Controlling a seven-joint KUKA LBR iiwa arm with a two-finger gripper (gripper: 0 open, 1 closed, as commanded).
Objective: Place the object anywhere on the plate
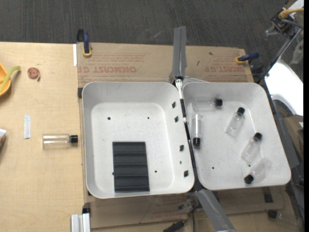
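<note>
At the far left edge of the wooden counter lies a yellow thing, cut off by the edge. Near it is a small round reddish piece. Lower down lies a little white strip. Just beside it, a clear bottle with a black cap lies on its side, close to the left bin but outside it.

A blue clamp holds a brown cardboard sheet that lies under both bins.

The left bin is white. In it lies the plate. It is black, has ridges, and lies flat near the front wall of the bin. Nothing lies on it.

A grey bar runs down to where the two bins meet.

The right bin holds five small clear bottles with black caps, all lying down. The first bottle lies close to the left wall, cap to the front. The second bottle lies near the back wall. The third bottle lies in the middle, tilted. The fourth bottle and the fifth bottle lie near the right wall, close to each other. All five are well apart from the plate.

A second clamp sits at the back right corner of the cardboard.

One cannot tell how far open the end effector is, or whether it has hold of anything.
</note>
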